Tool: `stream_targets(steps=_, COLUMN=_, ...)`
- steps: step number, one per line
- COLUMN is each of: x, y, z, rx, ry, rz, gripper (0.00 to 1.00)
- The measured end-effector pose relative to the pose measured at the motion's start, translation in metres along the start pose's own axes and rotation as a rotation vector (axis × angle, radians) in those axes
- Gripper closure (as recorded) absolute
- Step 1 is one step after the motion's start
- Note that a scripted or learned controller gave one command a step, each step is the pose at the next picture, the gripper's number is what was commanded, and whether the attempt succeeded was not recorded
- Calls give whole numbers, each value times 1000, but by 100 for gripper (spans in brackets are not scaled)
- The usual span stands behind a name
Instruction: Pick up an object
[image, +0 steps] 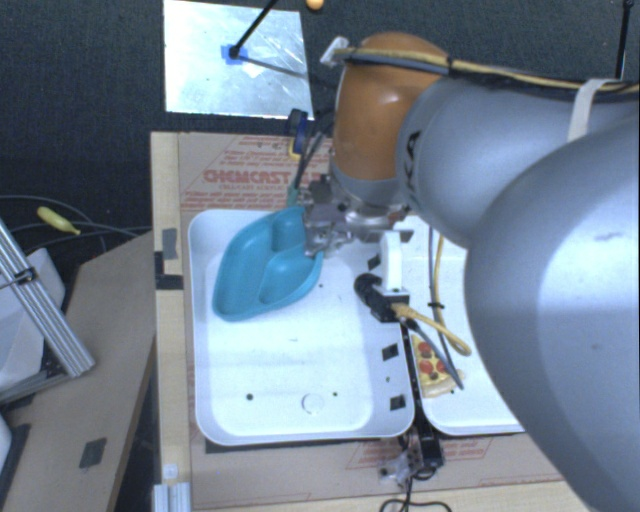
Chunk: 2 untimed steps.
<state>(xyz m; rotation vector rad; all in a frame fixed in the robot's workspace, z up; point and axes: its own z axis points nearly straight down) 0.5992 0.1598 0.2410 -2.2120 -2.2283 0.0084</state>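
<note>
Looking from the near edge, you see the left bin (300, 420) bare in front; farther back a blue dish (262, 268) tilts against its far wall. Your gripper (318, 232) meets the dish's right rim; I cannot tell its grip.

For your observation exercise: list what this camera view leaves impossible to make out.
- Gripper: its tips blend with the blue dish, so any grip is unclear.
- Right bin: mostly hidden under the arm.
- Pizza-slice toy: too small and partly covered to identify surely.
</note>
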Motion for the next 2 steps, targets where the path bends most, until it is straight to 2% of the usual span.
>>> stream_targets(steps=1, x=-55, y=-31, z=61, rx=4, ry=0, rz=12, gripper=100)
stream_targets(steps=2, x=-49, y=-67, z=80, rx=-2, ry=2, rz=9, gripper=100)
